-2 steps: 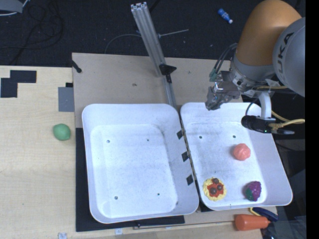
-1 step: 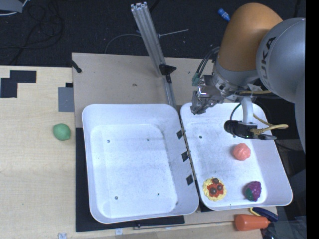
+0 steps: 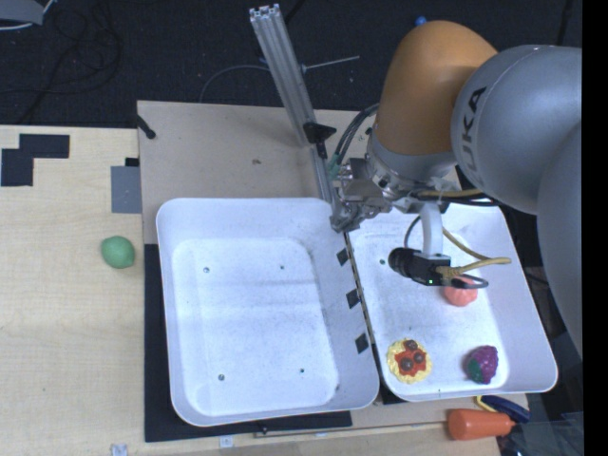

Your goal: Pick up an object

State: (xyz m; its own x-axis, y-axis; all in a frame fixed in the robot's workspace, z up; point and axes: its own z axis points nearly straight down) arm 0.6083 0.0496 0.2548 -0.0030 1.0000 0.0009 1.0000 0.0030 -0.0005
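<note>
Arm (image 3: 494, 112) reaches in from the right and hangs over the right bin (image 3: 518, 335) — that's where the pickable stuff sits, so it makes sense as the work zone. The claw (image 3: 361, 209) sits at the bin's upper-left corner, close to the divider between the two bins; a slanted metal rail (image 3: 290, 88) crosses just behind it. Can't tell whether the claw is spread or pressed together — too small and cluttered, and nothing visibly pinched.

Right bin contents: an orange-pink round object (image 3: 461, 294) mid-bin, just beside a dark cylindrical part (image 3: 413, 264) and yellow cable hanging from the wrist; a yellow-and-red pizza-like toy (image 3: 409, 360) near the front; a purple grape-like toy (image 3: 482, 363) at the front right.

Left bin (image 3: 180, 255): bare white floor, no items seen.

Outside the bins — a green ball (image 3: 118, 252) on the surface to the left, well apart, and an orange carrot-like piece (image 3: 480, 424) just past the right bin's front rim.

Likely target is the round object, nearest the wrist; pick not yet done.
</note>
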